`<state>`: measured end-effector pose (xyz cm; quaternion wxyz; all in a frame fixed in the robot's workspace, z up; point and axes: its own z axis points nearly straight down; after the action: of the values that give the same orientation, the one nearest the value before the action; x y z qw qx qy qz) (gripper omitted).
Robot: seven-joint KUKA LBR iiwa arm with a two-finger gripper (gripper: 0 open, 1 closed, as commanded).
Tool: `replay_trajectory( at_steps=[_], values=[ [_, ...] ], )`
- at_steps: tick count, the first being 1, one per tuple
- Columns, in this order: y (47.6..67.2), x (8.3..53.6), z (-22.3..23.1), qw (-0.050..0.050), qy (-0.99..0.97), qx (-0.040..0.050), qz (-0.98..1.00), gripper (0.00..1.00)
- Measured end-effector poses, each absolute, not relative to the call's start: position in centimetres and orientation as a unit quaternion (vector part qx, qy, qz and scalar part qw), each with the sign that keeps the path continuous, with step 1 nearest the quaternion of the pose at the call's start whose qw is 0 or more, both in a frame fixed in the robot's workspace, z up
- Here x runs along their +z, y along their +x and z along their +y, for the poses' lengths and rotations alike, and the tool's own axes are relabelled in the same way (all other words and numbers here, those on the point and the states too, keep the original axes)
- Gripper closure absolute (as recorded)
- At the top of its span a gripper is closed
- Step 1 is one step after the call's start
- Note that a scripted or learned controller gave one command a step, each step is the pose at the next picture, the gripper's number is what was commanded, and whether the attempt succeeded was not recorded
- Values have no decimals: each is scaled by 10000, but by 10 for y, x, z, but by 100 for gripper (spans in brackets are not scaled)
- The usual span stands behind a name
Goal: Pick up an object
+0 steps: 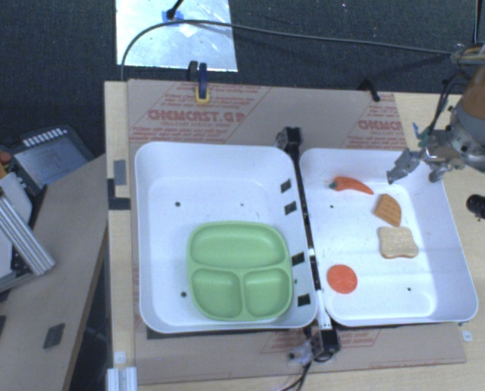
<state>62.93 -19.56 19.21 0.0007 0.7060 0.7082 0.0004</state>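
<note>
**Pincer hanging over the right bin's far edge, nothing in its grip**

The arm [478, 108] is reaching in from the right, and its pincer [416, 165] is hovering above the far right corner of the right bin [450, 300]. The two fingers are standing spread apart, released, with nothing lying between them.

Four small things are lying on the floor of the right bin. An orange carrot-shaped piece [352, 186] is sitting nearest the pincer, a little to its left and nearer the camera, apart from the fingertips. A brown wedge-shaped piece [388, 210] is lying just beyond it toward the near side, and a tan bread-like piece [397, 243] is resting just beside the wedge, nearer the camera still. A round red-orange piece [342, 278] is sitting near the bin's left wall, apart from the others.

The left bin [165, 177] is carrying a green divided plate [238, 269] with three compartments, lying toward its near side. Both bins are resting side by side on a brown board [251, 112] covering the surface.
</note>
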Motion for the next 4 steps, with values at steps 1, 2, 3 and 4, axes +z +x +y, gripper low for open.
replay_trajectory(
  at_steps=[1, 2, 3, 4],
  values=[
    [627, 151, -196, -1, 7064, -4, 7078, 0],
    [618, 101, -200, -6, 7068, -6, 7075, 0],
    [619, 85, -200, 6, 7063, 1, 7079, 0],
    [620, 97, -200, 34, 7059, 16, 7083, 100]
  ],
)
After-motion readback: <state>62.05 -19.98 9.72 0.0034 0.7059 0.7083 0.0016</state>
